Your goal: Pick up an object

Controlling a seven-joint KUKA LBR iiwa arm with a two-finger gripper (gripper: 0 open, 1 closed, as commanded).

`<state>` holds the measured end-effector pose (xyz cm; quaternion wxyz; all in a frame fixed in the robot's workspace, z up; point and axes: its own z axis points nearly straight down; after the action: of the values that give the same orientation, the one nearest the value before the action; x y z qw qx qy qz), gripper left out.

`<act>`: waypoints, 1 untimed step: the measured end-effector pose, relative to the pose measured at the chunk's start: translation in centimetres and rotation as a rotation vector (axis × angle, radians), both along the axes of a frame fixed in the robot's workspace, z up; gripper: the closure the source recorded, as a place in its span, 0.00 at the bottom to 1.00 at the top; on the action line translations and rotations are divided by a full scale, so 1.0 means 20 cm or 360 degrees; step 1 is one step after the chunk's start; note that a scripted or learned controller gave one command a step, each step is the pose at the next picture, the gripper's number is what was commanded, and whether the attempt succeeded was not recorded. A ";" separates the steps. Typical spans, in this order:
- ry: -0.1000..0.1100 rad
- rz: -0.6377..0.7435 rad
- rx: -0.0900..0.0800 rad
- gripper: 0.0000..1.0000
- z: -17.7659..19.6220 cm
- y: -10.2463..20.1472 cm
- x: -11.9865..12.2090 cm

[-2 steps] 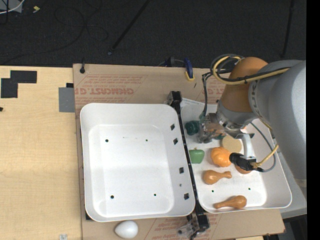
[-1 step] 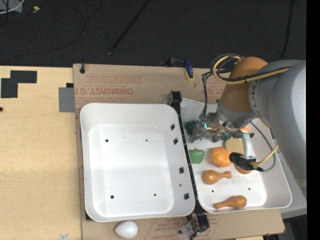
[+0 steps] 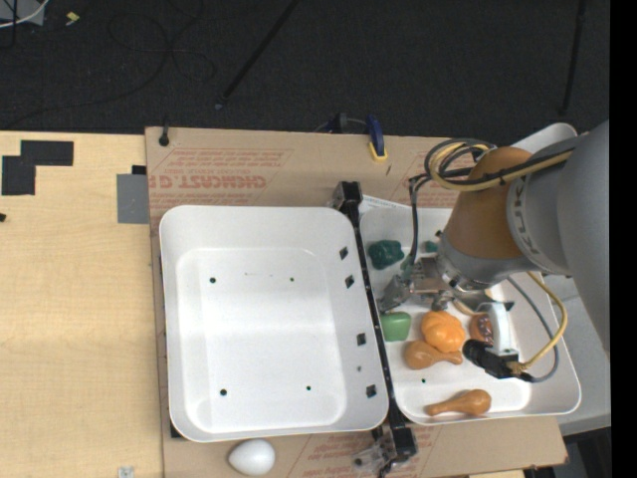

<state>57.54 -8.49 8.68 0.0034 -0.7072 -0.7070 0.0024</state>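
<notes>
My gripper (image 3: 402,291) hangs low over the left part of the right bin (image 3: 553,402), its wrist covering the bin's middle. Just below it lies a light green block (image 3: 396,326). A dark green object (image 3: 385,255) sits just above it, near the bin's back left corner. To the lower right of the gripper rest an orange round fruit (image 3: 444,331) and a tan pear-shaped piece (image 3: 426,357). An orange gourd-shaped toy (image 3: 460,403) lies near the bin's front edge. A small brown object (image 3: 485,325) peeks out by the wrist.
The left bin (image 3: 259,327) stands beside the right one, with a black divider rail (image 3: 365,307) between them. A white egg (image 3: 251,457) lies on the bench in front of the left bin. Cardboard (image 3: 249,172) lies under both bins.
</notes>
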 end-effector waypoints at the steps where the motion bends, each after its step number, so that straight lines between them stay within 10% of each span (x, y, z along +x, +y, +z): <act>1: -0.0003 -0.0004 0.0001 0.00 0.00 -0.01 -0.34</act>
<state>50.69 -8.78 8.75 0.0030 -0.7080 -0.7062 0.0016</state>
